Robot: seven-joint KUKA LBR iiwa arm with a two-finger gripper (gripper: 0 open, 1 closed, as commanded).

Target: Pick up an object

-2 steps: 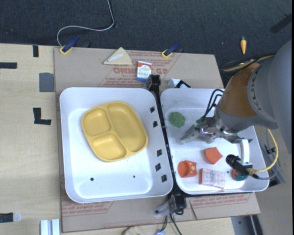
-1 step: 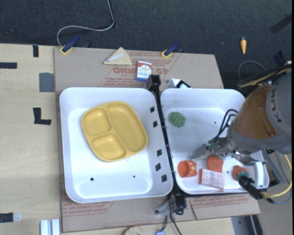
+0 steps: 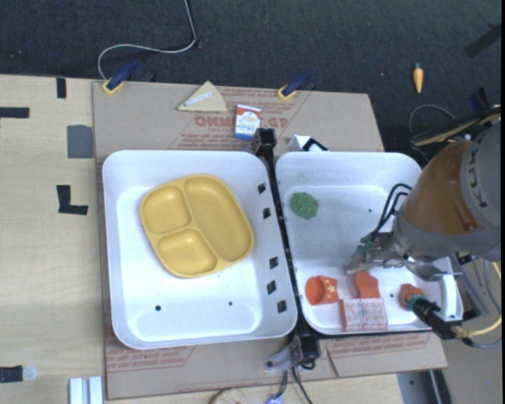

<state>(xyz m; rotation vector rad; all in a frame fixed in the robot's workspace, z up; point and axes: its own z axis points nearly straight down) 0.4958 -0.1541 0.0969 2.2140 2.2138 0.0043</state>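
In the right bin (image 3: pixel 345 171) lie a green crumpled piece (image 3: pixel 304 204) at the back left, an orange cup-like piece (image 3: pixel 322 289), a small orange-red block (image 3: pixel 367 285), a pinkish flat box (image 3: pixel 364 314) at the front, and a small red and green item (image 3: pixel 411 295) by the right wall. My gripper (image 3: pixel 367 260) hangs low over the bin's right half, just behind the orange-red block. The arm's orange band (image 3: pixel 438 200) hides the bin's right wall behind it.
The left bin (image 3: pixel 126 310) holds a yellow divided plate (image 3: pixel 195 224). A black divider with clips (image 3: pixel 273 225) runs between the bins. Behind the bins, a small red and white carton (image 3: pixel 247 122) and a tan wedge (image 3: pixel 204 98) lie on the cardboard.
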